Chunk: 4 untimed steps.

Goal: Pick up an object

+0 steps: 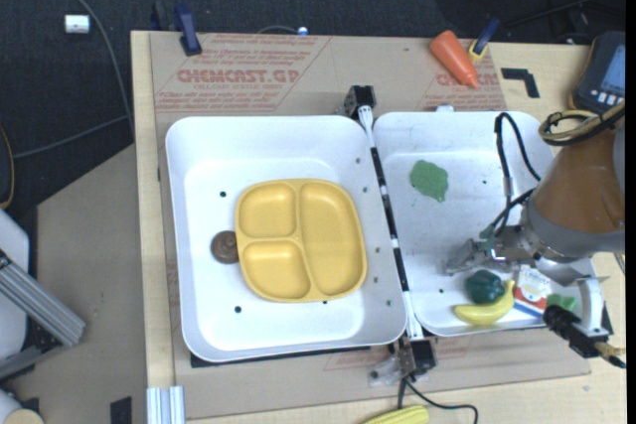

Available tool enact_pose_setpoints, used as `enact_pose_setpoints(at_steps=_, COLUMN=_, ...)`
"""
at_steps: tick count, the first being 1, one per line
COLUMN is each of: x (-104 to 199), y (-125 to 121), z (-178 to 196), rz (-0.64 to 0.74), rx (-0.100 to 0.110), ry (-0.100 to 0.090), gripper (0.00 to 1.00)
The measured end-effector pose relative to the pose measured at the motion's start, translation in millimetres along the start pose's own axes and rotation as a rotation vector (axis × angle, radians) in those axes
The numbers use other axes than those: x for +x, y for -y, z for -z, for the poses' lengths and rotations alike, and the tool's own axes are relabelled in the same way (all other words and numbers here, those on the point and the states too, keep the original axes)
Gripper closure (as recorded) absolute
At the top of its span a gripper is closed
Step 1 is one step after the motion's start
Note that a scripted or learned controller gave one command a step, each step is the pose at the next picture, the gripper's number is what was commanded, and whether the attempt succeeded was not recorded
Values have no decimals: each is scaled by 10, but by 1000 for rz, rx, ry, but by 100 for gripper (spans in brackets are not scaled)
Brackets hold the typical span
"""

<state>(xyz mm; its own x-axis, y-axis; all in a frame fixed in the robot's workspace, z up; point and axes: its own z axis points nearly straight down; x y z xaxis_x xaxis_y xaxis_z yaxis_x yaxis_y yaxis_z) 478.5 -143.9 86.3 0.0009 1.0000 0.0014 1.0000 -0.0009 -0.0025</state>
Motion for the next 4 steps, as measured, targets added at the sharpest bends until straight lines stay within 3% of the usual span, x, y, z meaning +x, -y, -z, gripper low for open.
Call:
enact_pose_setpoints(at_steps=1, x=-251, y=-550, z=216, rz=1, rx=-4, ry=2, gripper=0)
enact_pose_setpoints(at_steps=2, x=-57, y=-1798, z=-11, rz=3, rx=-4, ry=2, gripper=0)
enact_pose_setpoints(at_steps=3, x=377, y=-1575, z=-13, rz=3, rx=-1, ry=0, gripper=0)
enact_pose_setpoints(at_steps=4, x=374, y=-1580, z=89, rz=3, rx=-3, ry=2, gripper=100)
